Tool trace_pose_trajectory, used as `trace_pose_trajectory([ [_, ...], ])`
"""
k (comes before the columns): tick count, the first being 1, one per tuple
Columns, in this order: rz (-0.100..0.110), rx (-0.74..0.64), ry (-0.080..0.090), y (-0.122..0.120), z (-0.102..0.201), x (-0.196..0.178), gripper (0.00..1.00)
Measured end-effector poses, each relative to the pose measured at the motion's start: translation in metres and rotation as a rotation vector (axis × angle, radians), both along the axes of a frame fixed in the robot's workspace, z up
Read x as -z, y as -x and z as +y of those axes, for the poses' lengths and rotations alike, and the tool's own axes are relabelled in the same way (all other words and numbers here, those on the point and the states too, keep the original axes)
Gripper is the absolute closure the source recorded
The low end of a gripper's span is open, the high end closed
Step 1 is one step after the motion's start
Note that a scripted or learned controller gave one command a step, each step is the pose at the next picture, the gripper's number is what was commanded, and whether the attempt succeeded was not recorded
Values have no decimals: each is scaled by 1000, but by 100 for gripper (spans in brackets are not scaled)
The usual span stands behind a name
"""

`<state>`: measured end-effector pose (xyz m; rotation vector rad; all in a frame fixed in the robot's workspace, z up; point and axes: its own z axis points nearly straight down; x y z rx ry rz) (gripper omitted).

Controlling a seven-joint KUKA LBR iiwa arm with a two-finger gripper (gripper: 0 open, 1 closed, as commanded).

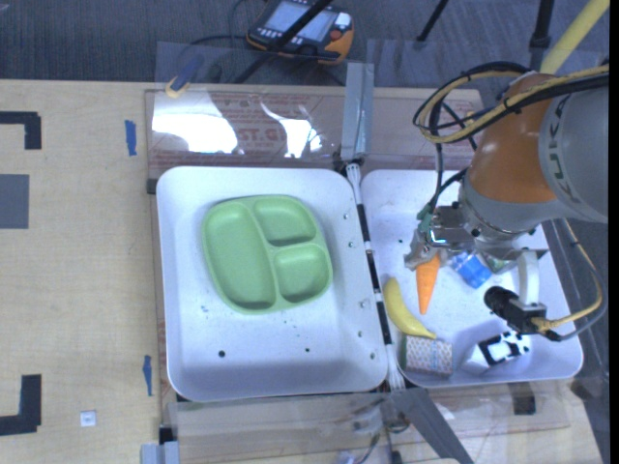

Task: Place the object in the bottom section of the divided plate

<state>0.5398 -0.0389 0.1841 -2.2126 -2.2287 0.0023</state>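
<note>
The claw (428, 249) is positioned over the right bin (561, 356), at the carrot's (427, 283) blunt end; its opening cannot be told. The smooth green plate (263, 251) lies left.

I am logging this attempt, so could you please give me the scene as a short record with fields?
plate: green plastic divided plate, lying in the left white bin, nothing in its sections
arm: grey arm with orange band, reaching over the right white bin
gripper: gripper directly above the orange carrot's top
objects in right bin: orange carrot, yellow banana, blue block, black-and-white toy, patterned pouch
task state: nothing placed yet
</note>
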Motion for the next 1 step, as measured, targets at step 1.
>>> trace_pose_trajectory([
  [1, -2, -26, 0, -20, 74, 0, 100],
])
